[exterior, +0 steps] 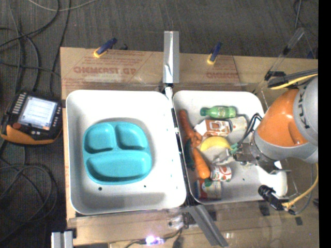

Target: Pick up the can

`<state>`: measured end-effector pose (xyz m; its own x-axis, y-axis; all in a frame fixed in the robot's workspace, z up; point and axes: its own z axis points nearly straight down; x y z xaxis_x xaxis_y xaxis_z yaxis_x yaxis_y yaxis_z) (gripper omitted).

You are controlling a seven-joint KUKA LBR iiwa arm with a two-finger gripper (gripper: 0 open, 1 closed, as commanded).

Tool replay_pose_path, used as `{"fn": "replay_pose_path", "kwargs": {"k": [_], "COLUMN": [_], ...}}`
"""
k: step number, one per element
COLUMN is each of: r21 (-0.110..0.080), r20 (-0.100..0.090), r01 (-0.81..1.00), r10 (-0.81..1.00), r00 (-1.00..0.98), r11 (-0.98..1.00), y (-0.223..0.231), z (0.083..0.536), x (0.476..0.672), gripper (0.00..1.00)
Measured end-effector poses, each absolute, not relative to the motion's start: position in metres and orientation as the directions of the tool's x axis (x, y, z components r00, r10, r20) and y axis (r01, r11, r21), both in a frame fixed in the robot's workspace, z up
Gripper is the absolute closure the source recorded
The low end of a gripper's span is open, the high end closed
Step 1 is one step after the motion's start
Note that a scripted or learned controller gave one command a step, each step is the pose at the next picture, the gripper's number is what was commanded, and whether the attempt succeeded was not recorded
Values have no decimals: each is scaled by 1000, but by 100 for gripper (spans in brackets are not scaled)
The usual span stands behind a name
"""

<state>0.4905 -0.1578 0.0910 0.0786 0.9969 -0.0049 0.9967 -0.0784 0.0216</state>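
Two bins [72, 138]; two carrots [199, 161]; one bottle [218, 111]

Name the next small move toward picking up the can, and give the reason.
Probably lower the claw a little leftward onto the can. The claw sits at the can's upper right edge in the right bin, with a lemon and carrot crowding the can, so a short, careful approach seems best.

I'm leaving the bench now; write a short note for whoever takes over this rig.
End effector: low in the right bin, beside the lemon; grasp can't be confirmed.
Can: lying in the right bin near its front, next to the carrots, just below the end effector.
Left bin: holds the blue divided plate.
Done: arm reached in over the clutter.
Left: grasp and lift the can.
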Motion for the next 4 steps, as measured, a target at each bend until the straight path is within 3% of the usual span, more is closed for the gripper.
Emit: {"fn": "replay_pose_path", "kwargs": {"k": [1,2,3,4], "r21": [17,15,14,11], "r20": [4,1,1,1], "r01": [901,900,900,901], "r10": [901,900,900,901], "r00": [434,435,435,433], "r11": [-434,-435,-435,-433], "y": [-169,-170,-170,-169], "z": [90,99,99,107], "x": [490,489,489,489], "gripper": [0,100,0,100]}}
